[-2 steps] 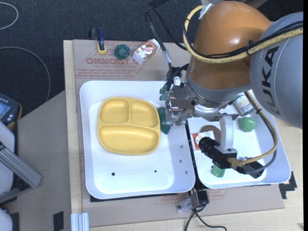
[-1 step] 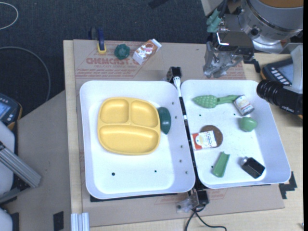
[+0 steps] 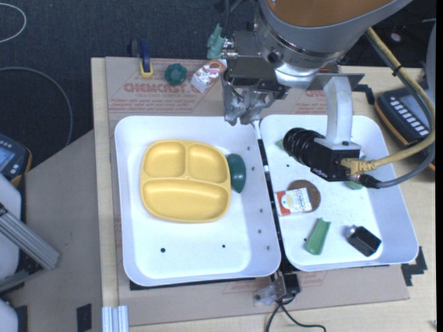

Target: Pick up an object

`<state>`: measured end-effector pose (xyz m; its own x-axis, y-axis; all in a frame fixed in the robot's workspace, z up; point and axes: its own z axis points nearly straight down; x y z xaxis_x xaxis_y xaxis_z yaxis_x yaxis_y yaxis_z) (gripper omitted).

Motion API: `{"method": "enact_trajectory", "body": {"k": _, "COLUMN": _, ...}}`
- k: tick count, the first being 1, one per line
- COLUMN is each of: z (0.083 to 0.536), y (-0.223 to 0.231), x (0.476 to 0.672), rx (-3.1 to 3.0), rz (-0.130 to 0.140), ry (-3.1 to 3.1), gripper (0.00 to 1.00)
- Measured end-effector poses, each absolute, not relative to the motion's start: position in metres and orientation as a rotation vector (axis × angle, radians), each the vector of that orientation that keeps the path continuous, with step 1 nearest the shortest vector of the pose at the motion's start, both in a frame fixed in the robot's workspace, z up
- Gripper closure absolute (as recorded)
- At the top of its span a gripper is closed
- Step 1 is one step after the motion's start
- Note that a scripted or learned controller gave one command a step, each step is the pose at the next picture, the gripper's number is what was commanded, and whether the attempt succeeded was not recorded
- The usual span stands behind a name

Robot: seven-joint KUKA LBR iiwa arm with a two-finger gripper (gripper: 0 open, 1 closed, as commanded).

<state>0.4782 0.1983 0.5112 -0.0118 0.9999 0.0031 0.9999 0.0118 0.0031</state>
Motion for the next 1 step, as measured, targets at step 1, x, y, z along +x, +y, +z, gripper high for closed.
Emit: {"method": "enact_trajectory", "body": {"k": 1, "z": 0.3546, "y": 0.2212, "x": 0.4769, "rx": -2.214, "rz": 0.028, "ry": -2.218, "gripper": 1.0}}
